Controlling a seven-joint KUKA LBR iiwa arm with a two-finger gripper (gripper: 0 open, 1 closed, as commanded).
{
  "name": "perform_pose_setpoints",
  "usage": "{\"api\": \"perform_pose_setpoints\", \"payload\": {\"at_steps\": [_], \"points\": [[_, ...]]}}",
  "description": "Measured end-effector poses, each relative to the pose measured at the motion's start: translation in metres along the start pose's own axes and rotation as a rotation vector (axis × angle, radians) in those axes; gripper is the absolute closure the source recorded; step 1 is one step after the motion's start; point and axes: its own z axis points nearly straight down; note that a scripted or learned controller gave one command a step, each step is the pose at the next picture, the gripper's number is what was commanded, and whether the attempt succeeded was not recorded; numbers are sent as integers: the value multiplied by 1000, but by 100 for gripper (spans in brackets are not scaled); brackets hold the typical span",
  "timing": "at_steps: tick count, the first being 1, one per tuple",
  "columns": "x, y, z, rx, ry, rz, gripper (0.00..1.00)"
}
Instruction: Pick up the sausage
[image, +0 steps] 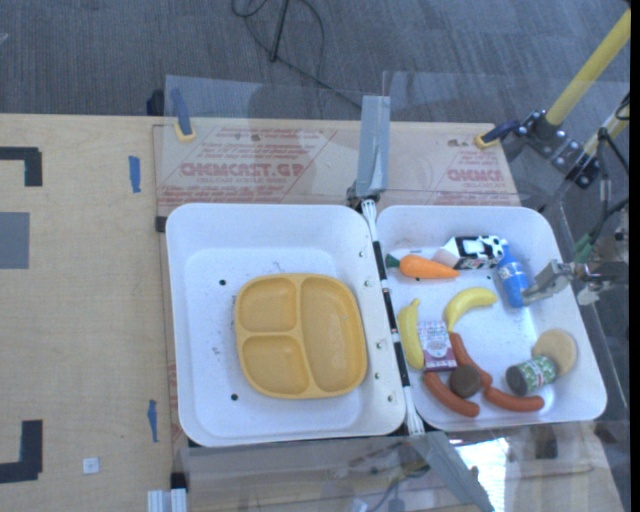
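While the claw (556, 278) sits just right of the blue bottle (513, 281), finger state indiscernible, approach is pending; next move: descend onto a sausage (515, 401) beside the green can (531, 376).

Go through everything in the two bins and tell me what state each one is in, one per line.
Yellow three-compartment plastic plate: flat in the left bin, nothing on it.
Orange toy carrot: lying on its side.
Two yellow toy bananas: lying flat, apart.
Blue bottle: tipped over.
Three red-brown toy sausages: lying loose in the right bin, none gripped.
Green-labelled can: on its side.
Pincer: over the right bin's edge.
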Motion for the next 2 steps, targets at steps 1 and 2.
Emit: {"api": "perform_pose_setpoints", "payload": {"at_steps": [1, 2], "points": [[76, 16, 153, -4, 0, 87, 0], [76, -17, 161, -25, -1, 14, 0]]}}
